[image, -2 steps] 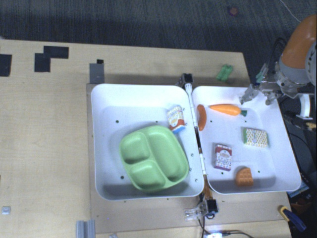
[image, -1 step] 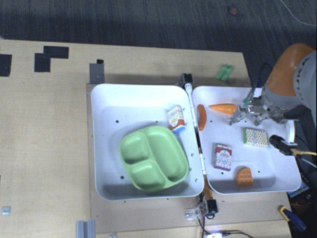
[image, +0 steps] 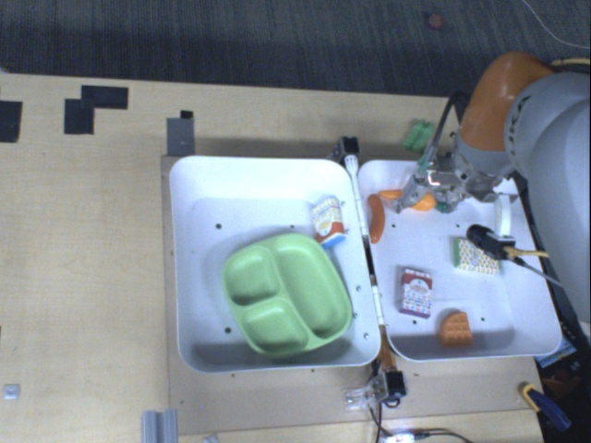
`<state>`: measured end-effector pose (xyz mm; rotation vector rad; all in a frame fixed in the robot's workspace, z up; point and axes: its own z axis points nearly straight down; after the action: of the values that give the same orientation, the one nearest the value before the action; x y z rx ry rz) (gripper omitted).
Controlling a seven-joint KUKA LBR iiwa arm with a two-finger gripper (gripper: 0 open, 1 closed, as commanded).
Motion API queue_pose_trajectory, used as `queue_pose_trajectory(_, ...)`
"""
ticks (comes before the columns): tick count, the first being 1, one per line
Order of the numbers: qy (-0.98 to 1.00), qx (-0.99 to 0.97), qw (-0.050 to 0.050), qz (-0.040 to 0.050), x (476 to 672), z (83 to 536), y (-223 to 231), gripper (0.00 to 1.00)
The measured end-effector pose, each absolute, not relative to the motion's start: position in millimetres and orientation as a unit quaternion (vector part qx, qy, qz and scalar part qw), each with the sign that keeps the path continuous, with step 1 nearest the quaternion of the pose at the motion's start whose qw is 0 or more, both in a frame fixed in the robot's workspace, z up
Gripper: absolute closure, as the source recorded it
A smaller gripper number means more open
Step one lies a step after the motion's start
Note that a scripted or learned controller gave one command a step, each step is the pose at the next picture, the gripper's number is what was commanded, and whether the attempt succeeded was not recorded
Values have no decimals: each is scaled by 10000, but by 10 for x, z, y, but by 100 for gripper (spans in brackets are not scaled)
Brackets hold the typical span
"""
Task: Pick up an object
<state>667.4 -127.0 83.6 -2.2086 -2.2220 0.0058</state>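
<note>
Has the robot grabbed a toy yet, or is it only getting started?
Nothing looks picked up yet. The gripper is low at the back of the right bin, right by a small orange object, but whether it has it cannot be told. The red card box, the orange piece and the patterned packet lie on the bin floor. Left: grab one and lift it.

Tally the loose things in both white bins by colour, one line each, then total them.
Green: 1, the green three-compartment plastic tray
Orange: 3, long sausage shape, piece under the gripper, ridged lump
Red: 1, patterned box
Multicoloured: 2, small carton, speckled packet
Total: 7
</note>
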Motion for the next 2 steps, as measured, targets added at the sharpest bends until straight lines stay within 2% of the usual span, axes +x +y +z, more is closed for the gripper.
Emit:
queue_pose_trajectory(1,-7111,-7030,59,51,6661,931,-1282,100)
queue_pose_trajectory(2,-7092,-7050,-16,-25,6323,1863,-519,100)
